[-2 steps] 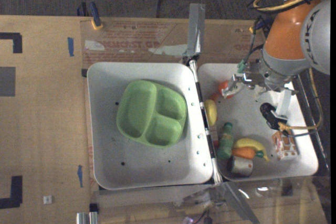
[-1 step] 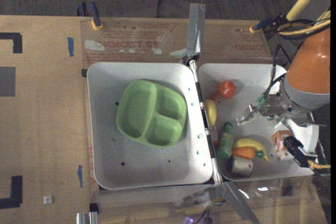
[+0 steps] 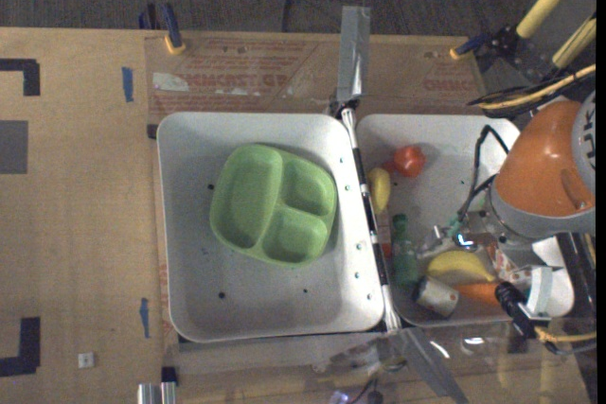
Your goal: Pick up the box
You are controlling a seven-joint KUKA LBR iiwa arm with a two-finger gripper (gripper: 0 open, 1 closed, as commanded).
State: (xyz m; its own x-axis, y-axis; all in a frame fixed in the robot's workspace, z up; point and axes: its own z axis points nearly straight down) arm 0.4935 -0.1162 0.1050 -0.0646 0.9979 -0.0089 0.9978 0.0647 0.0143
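Claw of the grey arm, low in the right-hand shallow white bin. Spread or pressed together: cannot tell, since the wrist with its orange band masks the tips from above.

Box, the thing to be picked: position cannot be told. Judged to lie in this same bin, under the part covered by the arm, since the claw is aimed there.

Just beside the claw: curved yellow banana, with a slim orange carrot and a small metal can close below it. Left of these: dark green bottle, along the bin wall. Farther up, apart from the claw: small yellow fruit and round red tomato.

Left-hand white bin, holding a light green plastic divided tray: well apart, no part in the grasp.

Crowding around the claw judged a risk of seizing the wrong item.
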